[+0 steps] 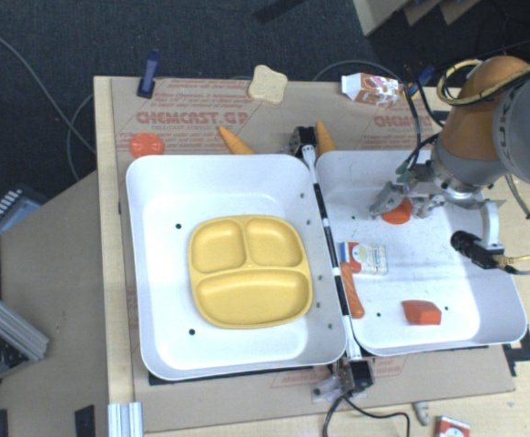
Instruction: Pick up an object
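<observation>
My gripper (398,200) is low in the right bin (484,330), near its back middle, reaching in from the right under the orange wrist band. A small orange-red round piece (396,214) lies right at the fingertips, touching or just under them. A small carton with red and white print (365,259) lies left of centre in the same bin. An orange-red block (422,312) rests near the bin's front. A carrot (351,297) lies along the bin's left wall.
The left bin (156,208) holds a yellow divided plate (248,270). Behind the bins on the board lie a bread slice (268,83), a carrot (235,141), an orange disc (146,144), a blue item (147,73) and a milk carton (372,87). Cables trail near the arm.
</observation>
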`<move>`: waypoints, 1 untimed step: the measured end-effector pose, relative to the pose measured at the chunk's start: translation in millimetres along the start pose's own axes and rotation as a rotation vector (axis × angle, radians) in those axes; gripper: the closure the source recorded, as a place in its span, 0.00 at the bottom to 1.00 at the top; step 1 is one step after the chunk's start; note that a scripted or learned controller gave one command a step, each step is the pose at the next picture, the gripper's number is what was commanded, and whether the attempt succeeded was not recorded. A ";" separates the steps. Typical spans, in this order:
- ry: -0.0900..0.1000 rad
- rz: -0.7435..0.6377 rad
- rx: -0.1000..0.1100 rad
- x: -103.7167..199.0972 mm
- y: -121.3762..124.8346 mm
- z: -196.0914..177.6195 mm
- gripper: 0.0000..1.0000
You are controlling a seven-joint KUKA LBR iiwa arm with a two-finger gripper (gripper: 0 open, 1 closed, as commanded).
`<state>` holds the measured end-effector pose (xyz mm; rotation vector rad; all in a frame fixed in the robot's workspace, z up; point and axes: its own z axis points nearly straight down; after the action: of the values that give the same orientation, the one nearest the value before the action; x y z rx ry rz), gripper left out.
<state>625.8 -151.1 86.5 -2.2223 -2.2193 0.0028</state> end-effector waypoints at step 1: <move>0.001 -0.003 -0.004 35.4 22.2 1.7 0.00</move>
<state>648.1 -115.7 84.7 -2.2211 -2.2238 -0.0026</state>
